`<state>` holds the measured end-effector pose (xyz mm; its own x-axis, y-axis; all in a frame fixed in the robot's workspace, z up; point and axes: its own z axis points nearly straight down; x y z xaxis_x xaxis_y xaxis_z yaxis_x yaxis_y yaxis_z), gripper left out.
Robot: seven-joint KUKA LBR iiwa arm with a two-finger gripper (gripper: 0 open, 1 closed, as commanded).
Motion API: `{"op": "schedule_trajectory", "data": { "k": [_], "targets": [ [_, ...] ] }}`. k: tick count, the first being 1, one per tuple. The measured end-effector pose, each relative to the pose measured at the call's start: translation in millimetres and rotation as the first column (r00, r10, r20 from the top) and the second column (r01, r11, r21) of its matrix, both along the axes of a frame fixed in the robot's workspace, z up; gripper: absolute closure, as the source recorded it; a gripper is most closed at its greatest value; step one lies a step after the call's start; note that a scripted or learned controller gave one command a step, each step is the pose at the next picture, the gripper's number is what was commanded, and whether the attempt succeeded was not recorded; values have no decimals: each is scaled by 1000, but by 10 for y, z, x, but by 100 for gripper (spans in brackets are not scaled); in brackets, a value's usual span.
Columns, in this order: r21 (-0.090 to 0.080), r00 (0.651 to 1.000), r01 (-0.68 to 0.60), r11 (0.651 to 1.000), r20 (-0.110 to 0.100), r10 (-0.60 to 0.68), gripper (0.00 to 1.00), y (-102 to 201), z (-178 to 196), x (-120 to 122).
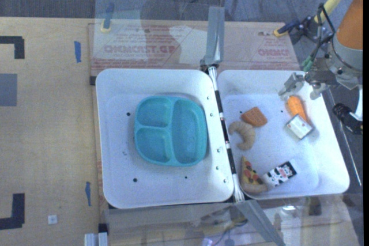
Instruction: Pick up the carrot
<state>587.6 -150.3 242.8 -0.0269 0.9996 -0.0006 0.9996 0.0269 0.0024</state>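
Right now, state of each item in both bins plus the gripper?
gripper: above right bin's far side, over the carrot, fingers open
carrot: lying in right bin, not held
blue plate: flat in left bin, compartments up
croissant: lying flat
pizza slice: lying flat at near wall

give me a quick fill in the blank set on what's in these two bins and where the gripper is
1. The blue divided plate lies in the ____ bin.
2. The carrot lies in the right bin, just under the ____.
3. The croissant lies just below the chicken nugget, to the ____ of the carrot.
4. The pizza slice lies beside the black-and-white ____ carton.

Missing words: left; gripper; left; milk
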Motion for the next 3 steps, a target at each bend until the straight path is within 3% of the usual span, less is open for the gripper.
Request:
{"op": "schedule_trajectory", "data": {
  "k": [1,2,3],
  "targets": [
    [0,995,-96,995,0,96,0,-527,-1160,344],
    [-3,984,-178,984,6,178,0,-369,-1546,63],
    [-9,985,-171,985,12,171,100,-425,-1423,70]
  ]
}}
